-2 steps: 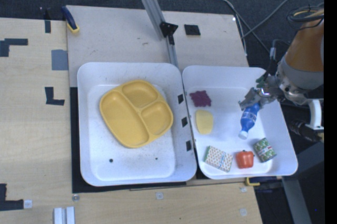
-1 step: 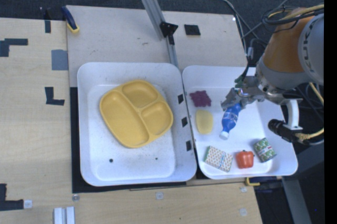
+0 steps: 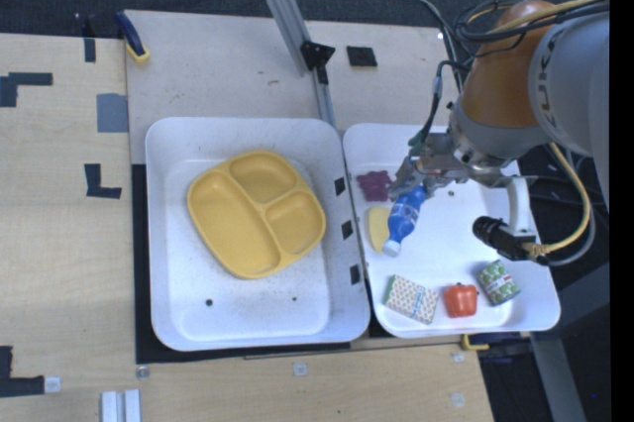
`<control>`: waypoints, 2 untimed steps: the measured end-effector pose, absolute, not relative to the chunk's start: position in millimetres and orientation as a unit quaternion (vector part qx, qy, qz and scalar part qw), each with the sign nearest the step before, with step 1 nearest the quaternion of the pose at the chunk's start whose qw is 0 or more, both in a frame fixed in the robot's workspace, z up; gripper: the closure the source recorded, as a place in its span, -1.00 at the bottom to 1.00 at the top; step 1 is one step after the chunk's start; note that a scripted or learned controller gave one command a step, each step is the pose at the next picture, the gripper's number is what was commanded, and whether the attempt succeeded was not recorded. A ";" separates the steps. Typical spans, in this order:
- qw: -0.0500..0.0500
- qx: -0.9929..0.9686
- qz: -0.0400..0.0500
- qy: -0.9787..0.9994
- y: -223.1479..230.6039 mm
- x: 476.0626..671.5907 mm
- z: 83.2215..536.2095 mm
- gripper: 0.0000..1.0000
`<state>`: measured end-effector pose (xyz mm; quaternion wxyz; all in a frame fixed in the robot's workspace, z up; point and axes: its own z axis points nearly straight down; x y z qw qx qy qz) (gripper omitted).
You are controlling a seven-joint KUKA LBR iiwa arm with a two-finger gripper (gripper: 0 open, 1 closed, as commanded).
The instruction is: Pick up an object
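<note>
- Tabletop (image 3: 59, 212): carries two shallow white bins side by side.
- Left bin (image 3: 168, 311): holds one yellow divided plate (image 3: 256, 212), lying flat near its centre.
- Right bin (image 3: 540, 311): holds the candidate objects, apart from one another, which favours single-item grasps.
- Purple piece (image 3: 373, 183) and yellow item (image 3: 377, 227): lie at the bin's left side.
- Blue bottle (image 3: 405, 220): lies tilted, its upper end directly at the end effector (image 3: 424, 174); judged the current target.
- End effector: low over the bottle; whether it grips cannot be told.
- Patterned packet (image 3: 410, 298), red item (image 3: 460, 299), green can (image 3: 497, 282): rest along the near edge.
</note>
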<state>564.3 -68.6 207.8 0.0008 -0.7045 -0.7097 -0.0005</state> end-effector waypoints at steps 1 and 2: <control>0.001 -0.705 0.001 -0.709 -18.1 561.9 202.3 1.00; 0.001 -0.705 0.001 -0.710 38.6 566.0 196.5 1.00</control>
